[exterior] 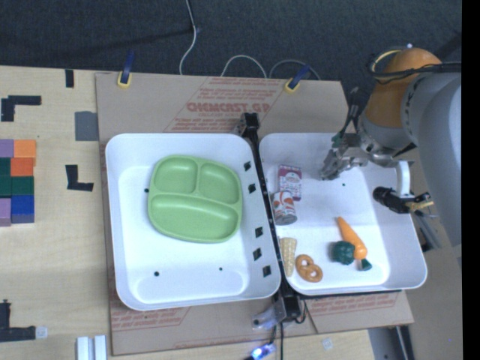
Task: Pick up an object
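The right bin [390, 272] holds a small can with a red and white label [287, 193] near its left wall, a pale cone [289, 255], a pretzel [308, 268], an orange carrot [350, 235] and a dark green broccoli piece [343, 253]. My gripper [331, 171] hangs over the bin's far right part, above bare white floor, to the right of the can. Nothing shows between its fingers. I cannot make out how far apart they stand.
The left bin [127, 276] holds a green divided plate [196, 199]. Black clips run down the wall between the bins [259, 223]. Coloured blocks [18, 182] lie on the bench at far left. The arm's grey body fills the right side.
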Controlling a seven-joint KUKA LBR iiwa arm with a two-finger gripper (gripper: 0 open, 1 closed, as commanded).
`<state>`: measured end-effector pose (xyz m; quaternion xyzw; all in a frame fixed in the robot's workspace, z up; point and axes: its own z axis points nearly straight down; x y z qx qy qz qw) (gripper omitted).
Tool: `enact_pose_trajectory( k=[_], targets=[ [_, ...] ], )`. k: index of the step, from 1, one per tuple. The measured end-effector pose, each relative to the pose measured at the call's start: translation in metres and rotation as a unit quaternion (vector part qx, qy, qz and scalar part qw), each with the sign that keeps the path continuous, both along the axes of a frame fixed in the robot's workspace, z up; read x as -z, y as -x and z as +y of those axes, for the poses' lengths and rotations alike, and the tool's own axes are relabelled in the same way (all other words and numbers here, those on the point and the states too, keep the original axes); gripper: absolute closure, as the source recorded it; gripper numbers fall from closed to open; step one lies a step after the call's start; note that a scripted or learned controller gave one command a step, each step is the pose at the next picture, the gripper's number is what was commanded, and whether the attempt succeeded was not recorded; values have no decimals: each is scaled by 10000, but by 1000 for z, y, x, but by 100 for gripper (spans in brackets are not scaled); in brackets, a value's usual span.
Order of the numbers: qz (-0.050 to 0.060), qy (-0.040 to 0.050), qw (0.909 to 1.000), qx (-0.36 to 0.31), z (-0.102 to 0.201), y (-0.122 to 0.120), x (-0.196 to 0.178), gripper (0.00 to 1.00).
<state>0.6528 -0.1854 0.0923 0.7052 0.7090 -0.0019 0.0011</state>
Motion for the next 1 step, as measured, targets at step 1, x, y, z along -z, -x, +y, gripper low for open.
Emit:
enact_pose_trajectory(
  k=[1],
  targets=[
    [2,-24,10000,19,4,9,-47,100]
  ],
)
